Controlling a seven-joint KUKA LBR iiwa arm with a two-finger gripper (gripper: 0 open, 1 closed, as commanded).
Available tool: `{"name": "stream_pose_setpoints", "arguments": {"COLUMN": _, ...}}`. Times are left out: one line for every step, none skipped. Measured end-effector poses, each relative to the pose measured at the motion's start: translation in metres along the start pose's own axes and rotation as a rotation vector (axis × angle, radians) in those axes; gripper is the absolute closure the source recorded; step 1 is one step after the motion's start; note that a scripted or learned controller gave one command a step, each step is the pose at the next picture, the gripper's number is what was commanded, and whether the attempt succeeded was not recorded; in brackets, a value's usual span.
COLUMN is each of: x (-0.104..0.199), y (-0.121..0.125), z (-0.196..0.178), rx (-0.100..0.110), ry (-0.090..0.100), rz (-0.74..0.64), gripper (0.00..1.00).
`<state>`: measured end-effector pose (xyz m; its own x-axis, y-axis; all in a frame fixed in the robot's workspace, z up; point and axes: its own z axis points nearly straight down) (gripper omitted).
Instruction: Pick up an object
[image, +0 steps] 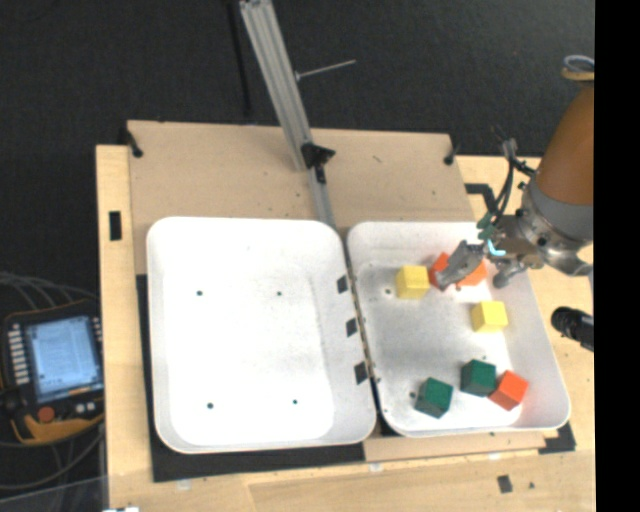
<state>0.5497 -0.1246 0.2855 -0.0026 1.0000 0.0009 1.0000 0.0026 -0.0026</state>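
In the camera view, the gripper (462, 268) is seen over the upper part of the right bin (530, 400), at the end of the grey arm (560, 190) that enters from the right. An orange block (443, 266) is found directly at the fingers, partly covered by them, so it cannot be told if it is really held between them or only lies under them. How wide the fingers stand cannot be told either.

A yellow block (412, 281) lies just beside the gripper, on its left. A second yellow block (489, 316) is placed near, below the gripper. Two green blocks (434, 396) (478, 377) and a second orange block (509, 389) are gathered at the lower edge of the same bin, well apart from the gripper.

The left bin (250, 330) is seen beside it. A handheld screen (60, 357) is lit at the left edge of the bench, but its writing is too small to be read. No labels can be read on the blocks.
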Motion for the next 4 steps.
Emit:
{"name": "stream_pose_setpoints", "arguments": {"x": 0.0, "y": 0.001, "z": -0.002, "rx": -0.004, "ry": 0.0, "rz": 0.001, "gripper": 0.0}}
{"name": "stream_pose_setpoints", "arguments": {"x": 0.003, "y": -0.005, "z": 0.058, "rx": 0.001, "ry": -0.002, "rz": 0.004, "gripper": 0.0}}
{"name": "stream_pose_setpoints", "arguments": {"x": 0.0, "y": -0.002, "z": 0.101, "rx": 0.001, "ry": -0.003, "rz": 0.004, "gripper": 0.0}}
{"name": "stream_pose_setpoints", "arguments": {"x": 0.005, "y": -0.008, "z": 0.148, "rx": 0.002, "ry": -0.002, "rz": 0.004, "gripper": 0.0}}
